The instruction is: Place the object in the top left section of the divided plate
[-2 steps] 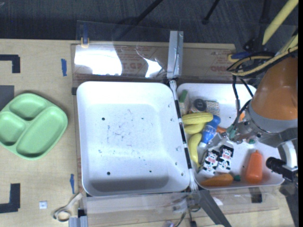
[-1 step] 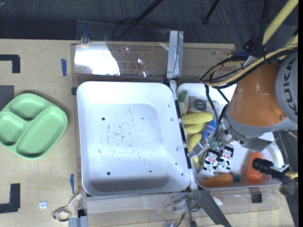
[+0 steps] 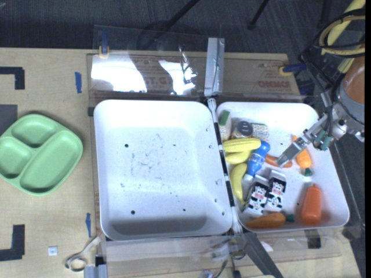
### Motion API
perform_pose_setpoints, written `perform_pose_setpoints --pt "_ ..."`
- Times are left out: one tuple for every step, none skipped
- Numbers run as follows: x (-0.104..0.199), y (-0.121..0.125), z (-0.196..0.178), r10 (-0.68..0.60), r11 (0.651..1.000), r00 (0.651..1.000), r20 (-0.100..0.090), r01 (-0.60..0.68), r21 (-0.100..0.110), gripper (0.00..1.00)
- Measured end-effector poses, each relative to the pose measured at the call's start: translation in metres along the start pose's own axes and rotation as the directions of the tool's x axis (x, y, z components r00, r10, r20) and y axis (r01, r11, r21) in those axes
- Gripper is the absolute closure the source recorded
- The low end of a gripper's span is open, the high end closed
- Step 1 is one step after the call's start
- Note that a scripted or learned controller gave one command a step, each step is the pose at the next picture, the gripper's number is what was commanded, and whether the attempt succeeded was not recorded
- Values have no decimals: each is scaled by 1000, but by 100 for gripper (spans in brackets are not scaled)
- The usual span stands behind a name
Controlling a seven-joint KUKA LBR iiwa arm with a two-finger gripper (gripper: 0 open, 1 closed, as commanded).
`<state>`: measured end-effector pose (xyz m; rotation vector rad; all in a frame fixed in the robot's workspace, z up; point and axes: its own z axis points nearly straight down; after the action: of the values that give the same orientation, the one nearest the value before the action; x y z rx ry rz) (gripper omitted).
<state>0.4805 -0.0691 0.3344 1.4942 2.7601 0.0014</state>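
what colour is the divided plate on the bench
Light green. The divided plate shows in the camera view, left of the bins.

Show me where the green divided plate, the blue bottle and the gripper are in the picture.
green divided plate (image 3: 53,155): camera view, floor of its large section.
blue bottle (image 3: 255,160): camera view, middle of its body.
gripper (image 3: 285,158): camera view, between its fingertips.

The arm (image 3: 352,100) shows a rounded orange band above a grey wrist. The gripper (image 3: 285,157) is a blocky grey metal unit with slim, pale fingers (image 3: 293,151). Yellow and black cables (image 3: 342,28) loop behind it.
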Motion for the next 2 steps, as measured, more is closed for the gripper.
perform_pose_setpoints --pt "6 4 21 272 962 962 -2 -272 2 0" --pt "61 38 150 242 970 970 -2 -242 3 0"
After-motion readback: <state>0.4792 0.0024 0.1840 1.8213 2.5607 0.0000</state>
